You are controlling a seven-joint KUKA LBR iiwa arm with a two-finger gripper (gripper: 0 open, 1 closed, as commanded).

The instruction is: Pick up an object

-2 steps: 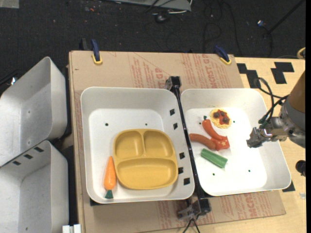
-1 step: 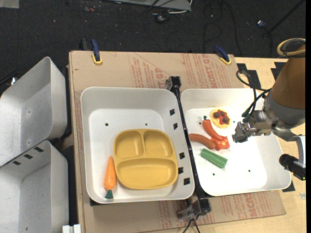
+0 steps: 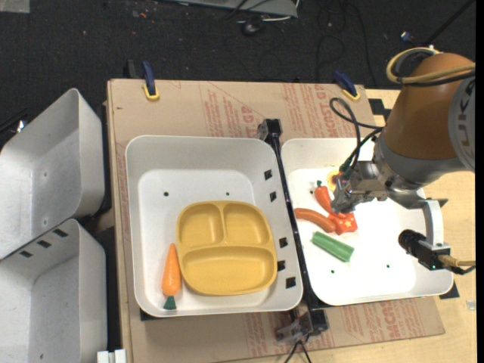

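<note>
In the right bin (image 3: 393,278), my gripper (image 3: 342,203) reaches down from the right over a cluster of small toys. Just under its tip lie a red-orange piece (image 3: 344,221) and a small orange-red pepper shape (image 3: 324,197). A long orange sausage-like toy (image 3: 314,218) lies to their left. A green block (image 3: 333,246) rests below them. A bit of yellow (image 3: 333,177) shows behind the gripper. I cannot see anything between the fingers.
The left bin (image 3: 144,203) holds a yellow divided plate (image 3: 225,248) and an orange carrot (image 3: 172,271) beside it. A black divider (image 3: 283,203) runs between the bins. The arm's wrist (image 3: 423,119) overhangs the right bin's back right. A black part (image 3: 420,248) hangs at right.
</note>
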